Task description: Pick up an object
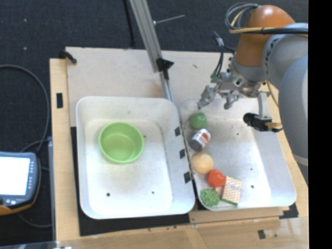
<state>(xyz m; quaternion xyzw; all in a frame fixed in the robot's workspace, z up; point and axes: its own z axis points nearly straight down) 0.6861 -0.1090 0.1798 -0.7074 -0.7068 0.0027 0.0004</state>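
While toys (201,139) hug the wall, gripper (217,100) hovers open.

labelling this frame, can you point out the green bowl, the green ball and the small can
green bowl (121,142), camera view, on its inner floor
green ball (197,121), camera view, on its top surface
small can (200,138), camera view, on its side wall

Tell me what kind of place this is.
Probably a robotics lab test bench for grasping trials. A grey and orange arm with a pincer hangs over two white bins of toy-like items, such as a green bowl and a small can, and a handheld control screen sits beside the bench.
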